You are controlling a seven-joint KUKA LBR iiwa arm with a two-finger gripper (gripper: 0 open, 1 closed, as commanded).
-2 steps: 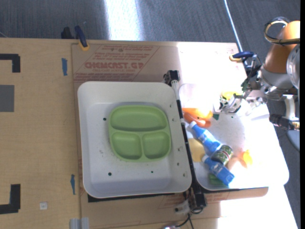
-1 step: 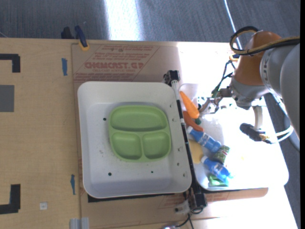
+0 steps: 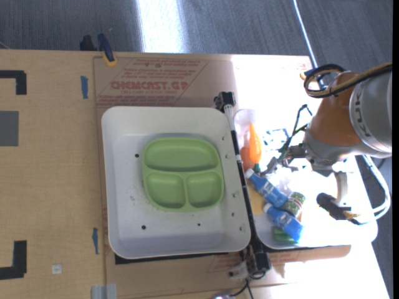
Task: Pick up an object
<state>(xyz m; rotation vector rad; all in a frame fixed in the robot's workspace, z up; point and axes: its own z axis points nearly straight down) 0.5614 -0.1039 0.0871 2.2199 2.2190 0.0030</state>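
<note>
The tabletop [image 3: 50, 167] carries two shallow white bins side by side. The left bin [image 3: 115, 167] holds one item: a green plate [image 3: 181, 172] with three compartments, one wide and two smaller, lying flat near the bin's centre. The right bin [image 3: 327, 242] is strongly overexposed and holds the loose objects available for picking, all clustered along its left wall. They include one orange object [image 3: 252, 145], two blue tubes, and one small green-and-white item [image 3: 297, 202]. The upper blue tube [image 3: 268, 190] lies at a slant just below the orange object. The lower blue tube [image 3: 285, 222] lies just beyond it. The gripper [image 3: 292, 159] hangs over the right bin, near the orange object and the upper blue tube. Whether the gripper is released or clenched cannot be told, and no object is visibly held.
</note>
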